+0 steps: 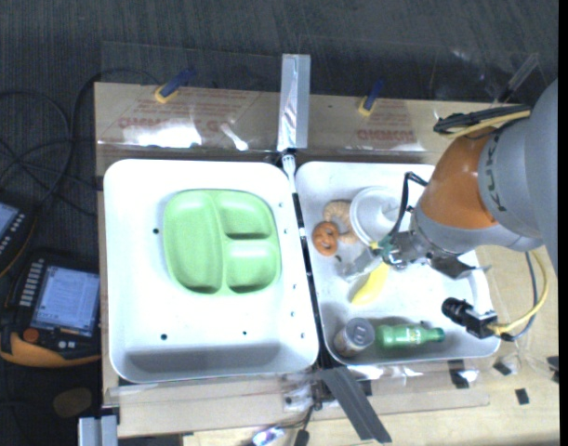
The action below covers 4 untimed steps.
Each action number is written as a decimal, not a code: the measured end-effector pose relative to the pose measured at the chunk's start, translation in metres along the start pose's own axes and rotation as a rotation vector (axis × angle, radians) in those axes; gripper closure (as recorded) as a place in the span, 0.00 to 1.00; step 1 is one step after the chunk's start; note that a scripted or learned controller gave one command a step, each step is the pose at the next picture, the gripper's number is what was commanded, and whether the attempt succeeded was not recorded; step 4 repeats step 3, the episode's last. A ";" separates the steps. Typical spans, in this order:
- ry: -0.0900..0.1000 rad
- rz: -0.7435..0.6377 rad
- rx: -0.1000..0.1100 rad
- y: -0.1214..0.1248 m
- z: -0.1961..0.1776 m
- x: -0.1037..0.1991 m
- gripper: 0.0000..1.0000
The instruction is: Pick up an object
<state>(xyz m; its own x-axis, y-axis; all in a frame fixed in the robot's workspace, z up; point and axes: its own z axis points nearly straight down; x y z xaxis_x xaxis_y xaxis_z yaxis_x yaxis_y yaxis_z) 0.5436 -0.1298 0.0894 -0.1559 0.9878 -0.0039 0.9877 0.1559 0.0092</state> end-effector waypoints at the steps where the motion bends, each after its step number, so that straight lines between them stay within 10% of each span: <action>1: 0.001 0.000 -0.001 0.001 -0.010 0.000 1.00; 2: 0.002 0.018 0.011 0.044 -0.114 0.079 1.00; 4: 0.002 -0.125 0.013 0.066 -0.093 0.134 1.00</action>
